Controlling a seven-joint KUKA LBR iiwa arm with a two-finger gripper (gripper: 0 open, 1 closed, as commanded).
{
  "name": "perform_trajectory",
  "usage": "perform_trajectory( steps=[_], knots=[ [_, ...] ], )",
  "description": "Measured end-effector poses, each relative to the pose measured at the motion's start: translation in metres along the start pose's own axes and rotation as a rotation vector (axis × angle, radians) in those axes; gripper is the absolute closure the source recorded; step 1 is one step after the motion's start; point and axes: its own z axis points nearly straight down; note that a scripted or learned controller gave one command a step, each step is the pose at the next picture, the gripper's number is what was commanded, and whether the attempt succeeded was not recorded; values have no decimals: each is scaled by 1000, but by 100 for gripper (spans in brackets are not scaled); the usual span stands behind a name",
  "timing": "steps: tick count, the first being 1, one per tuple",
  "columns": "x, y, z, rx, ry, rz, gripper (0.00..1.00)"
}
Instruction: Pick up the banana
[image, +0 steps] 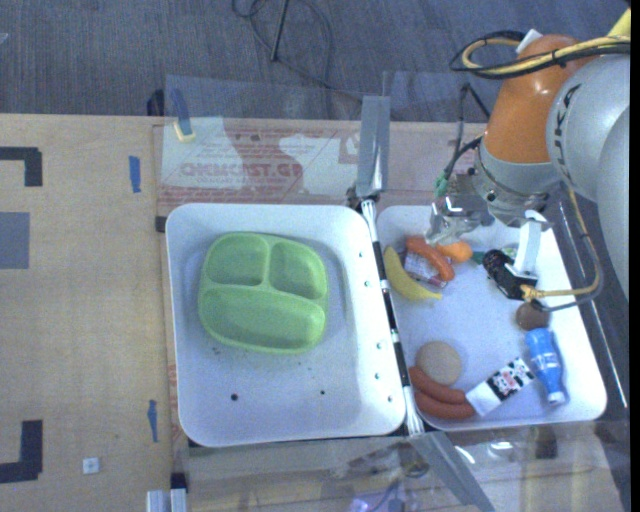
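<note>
2 white bins are sitting side by side on the bench. The left bin (190, 400) is holding a green divided plate (263, 291) with 3 compartments, lying flat toward the bin's upper middle.

The right bin (585, 395) is holding the clutter. The banana (405, 283) is lying near that bin's upper left corner, close to the wall between the 2 bins, curved, yellow, running from upper left down to lower right. A red and white packaged item (428, 260) is lying just beside it on the right, touching or overlapping its upper edge, can't tell which. An orange object (457, 251) is sitting just right of that.

The arm is reaching in from the right, orange band up top. The gripper (447, 222) is hanging over the upper part of the right bin, just above the red packaged item and the orange object, up and right of the banana. Can't tell the finger state, too small and blurred.

Lower in the bin: a round tan disc (438, 362), 2 red sausages (440, 397) along the bottom edge, a blue bottle (546, 364) at lower right, a small brown object (531, 316) above it.
</note>
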Motion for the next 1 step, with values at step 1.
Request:
perform_trajectory(
  steps=[1],
  knots=[
    [0, 0, 0, 1, 0, 0, 0]
  ],
)
